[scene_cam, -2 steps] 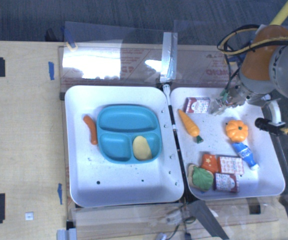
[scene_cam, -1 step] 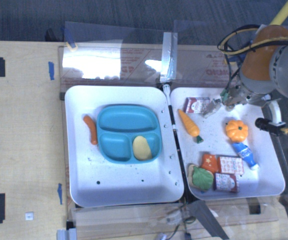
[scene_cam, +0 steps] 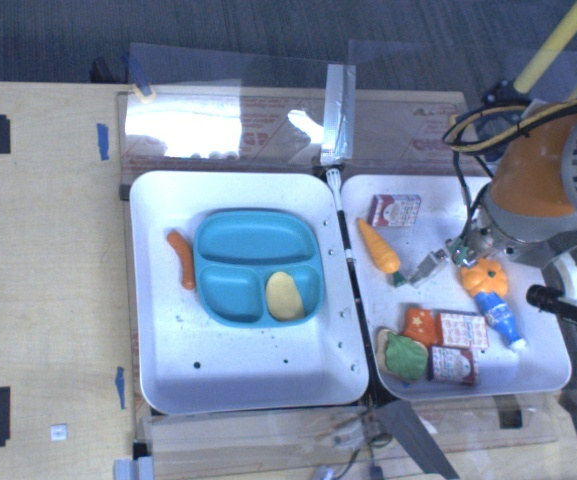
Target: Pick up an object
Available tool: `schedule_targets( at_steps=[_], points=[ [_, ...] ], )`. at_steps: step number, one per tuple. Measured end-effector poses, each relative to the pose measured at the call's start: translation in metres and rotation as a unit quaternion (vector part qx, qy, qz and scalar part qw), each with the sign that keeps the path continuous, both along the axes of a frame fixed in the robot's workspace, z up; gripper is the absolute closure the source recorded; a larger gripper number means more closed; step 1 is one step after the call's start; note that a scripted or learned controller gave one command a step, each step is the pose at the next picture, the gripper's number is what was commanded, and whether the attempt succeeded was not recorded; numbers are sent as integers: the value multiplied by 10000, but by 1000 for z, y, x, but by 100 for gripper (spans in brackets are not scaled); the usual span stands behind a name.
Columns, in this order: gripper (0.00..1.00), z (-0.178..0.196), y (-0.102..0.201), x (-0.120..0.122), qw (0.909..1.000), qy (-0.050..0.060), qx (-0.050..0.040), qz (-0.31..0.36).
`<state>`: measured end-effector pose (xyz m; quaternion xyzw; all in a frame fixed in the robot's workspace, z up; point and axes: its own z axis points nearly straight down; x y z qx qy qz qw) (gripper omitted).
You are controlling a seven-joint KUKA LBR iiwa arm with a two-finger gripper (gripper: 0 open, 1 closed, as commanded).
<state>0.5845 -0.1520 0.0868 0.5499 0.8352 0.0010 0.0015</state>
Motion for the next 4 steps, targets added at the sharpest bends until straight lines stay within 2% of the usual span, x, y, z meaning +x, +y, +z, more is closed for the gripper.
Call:
schedule_targets(
  at_steps=[1, 2, 3, 4],
  points=[
    [0, 1, 49, 39, 10000, -20, -8, 4],
    [0, 8, -11, 21, 9962, -4, -7, -870],
    [0, 1, -60, -15, 9992, -9, 41, -406],
    [100, 12, -63, -15, 9991, -33, 6, -415]
  ],
)
